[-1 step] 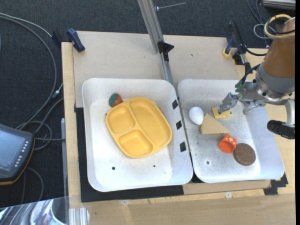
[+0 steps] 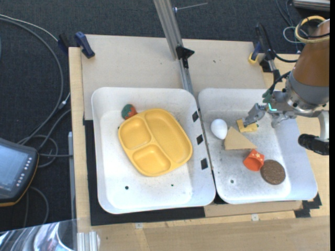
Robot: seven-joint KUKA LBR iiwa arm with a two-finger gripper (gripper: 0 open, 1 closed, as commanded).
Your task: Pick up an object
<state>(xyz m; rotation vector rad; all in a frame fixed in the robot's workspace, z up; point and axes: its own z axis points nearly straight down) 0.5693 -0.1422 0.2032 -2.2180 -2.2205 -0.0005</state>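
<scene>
Hovering over the right bin (image 2: 298, 190), the gripper (image 2: 264, 116) hangs beside the yellow block (image 2: 247, 125); its finger state is unclear.

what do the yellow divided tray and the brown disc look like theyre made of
The yellow divided tray looks like moulded plastic: even colour, smooth rounded compartment walls, soft sheen. The brown disc looks matte and speckled, perhaps a toy cookie of plastic or foam; the view leaves that open.
</scene>
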